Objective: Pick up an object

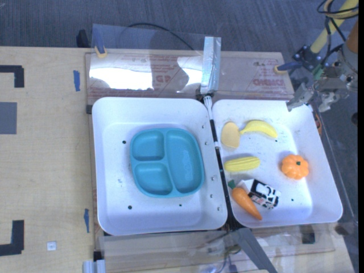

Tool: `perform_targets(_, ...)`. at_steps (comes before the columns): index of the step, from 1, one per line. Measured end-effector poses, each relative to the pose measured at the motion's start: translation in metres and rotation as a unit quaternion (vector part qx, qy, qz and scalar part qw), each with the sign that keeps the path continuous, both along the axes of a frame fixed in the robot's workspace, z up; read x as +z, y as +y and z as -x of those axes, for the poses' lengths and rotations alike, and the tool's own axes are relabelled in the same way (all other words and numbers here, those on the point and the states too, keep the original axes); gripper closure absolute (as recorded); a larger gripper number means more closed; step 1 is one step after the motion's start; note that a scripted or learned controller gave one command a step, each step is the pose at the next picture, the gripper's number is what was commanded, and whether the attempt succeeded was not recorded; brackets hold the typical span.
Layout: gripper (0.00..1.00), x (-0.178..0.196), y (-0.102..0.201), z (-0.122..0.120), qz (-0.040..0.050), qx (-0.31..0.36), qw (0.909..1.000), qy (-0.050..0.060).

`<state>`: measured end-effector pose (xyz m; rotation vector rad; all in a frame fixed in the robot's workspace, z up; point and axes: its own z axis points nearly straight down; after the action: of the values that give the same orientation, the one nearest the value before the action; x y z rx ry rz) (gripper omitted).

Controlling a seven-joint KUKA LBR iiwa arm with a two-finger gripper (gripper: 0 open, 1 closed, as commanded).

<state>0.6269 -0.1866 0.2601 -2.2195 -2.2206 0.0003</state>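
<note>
End effector [311,93] beside bin, round orange pumpkin [294,167]

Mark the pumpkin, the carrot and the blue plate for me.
pumpkin [294,166], camera view, middle of its orange body.
carrot [246,202], camera view, middle of its orange root.
blue plate [185,159], camera view, floor of its large right compartment.
</note>
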Motion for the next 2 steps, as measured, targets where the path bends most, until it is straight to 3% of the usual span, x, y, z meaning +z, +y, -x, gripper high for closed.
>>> perform_targets(1, 0.0, 0.08, 0.007, 0.021, 0.0026, 0.011, 0.9999, -0.007)
perform_targets(2, 0.0, -0.044, 0.03, -0.008, -0.0011, 0.139, 0.9904, 0.003)
